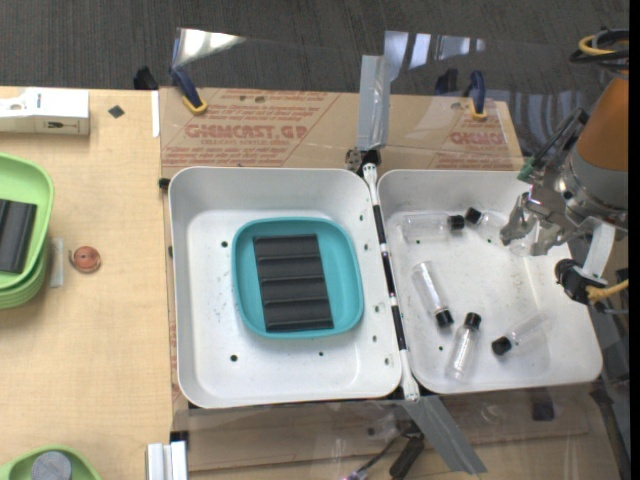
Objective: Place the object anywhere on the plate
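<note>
**Vials lie loose in the right bin, tool above its far right corner**

Worktop (90,368) of pale wood carries everything, with a sheet of printed cardboard (260,128) under the far side of the two bins. Next in size, the left white bin (200,368) holds a teal plate (345,268) at its middle, and on that plate rests a black ribbed block (292,282) that covers most of its floor. The right white bin (560,363) sits just beside the left one, their rims touching along the centre seam.

At the right edge the grey arm (600,183) with its orange band reaches in over the right bin's far right corner. Its tool (520,228) hangs above the bin's far right part; whether its fingers are apart or closed cannot be told, and nothing can be seen gripped there.

A stack of green trays (25,258) lies at the worktop's left edge, a white box (45,111) at the far left.

Smallest are the clear vials with black caps scattered in the right bin: one (430,293) near the middle, one (463,343) toward the near side, one (520,336) to its right, and one (440,226) at the far side near the tool. None touches the plate. A small round orange thing (86,259) sits on the worktop beside the green trays.
</note>
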Controlling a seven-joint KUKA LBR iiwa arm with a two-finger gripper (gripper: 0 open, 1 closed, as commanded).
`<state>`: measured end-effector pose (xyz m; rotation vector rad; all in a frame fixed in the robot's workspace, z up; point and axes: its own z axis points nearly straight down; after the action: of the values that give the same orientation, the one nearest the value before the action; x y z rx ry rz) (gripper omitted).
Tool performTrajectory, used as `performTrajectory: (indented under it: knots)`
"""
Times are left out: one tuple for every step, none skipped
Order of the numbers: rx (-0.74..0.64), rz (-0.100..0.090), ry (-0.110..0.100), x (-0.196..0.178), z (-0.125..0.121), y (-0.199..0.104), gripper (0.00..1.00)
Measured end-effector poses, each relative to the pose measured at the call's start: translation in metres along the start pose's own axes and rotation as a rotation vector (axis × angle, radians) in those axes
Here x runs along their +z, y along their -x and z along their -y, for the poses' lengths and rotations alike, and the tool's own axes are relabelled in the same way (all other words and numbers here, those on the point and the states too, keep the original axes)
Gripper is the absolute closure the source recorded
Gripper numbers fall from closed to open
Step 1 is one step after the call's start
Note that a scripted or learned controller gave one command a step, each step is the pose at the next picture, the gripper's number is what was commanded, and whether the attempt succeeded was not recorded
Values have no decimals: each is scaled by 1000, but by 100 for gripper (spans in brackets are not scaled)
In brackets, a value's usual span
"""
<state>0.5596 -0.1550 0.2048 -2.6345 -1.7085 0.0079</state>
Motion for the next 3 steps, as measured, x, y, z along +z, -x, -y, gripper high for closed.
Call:
performTrajectory:
  knots:
    - [-2, 2, -3, -7, 0, 0, 100]
    - [-4, 5, -7, -15, 0, 1, 100]
    - [-5, 8, -9, -23, 0, 1, 100]
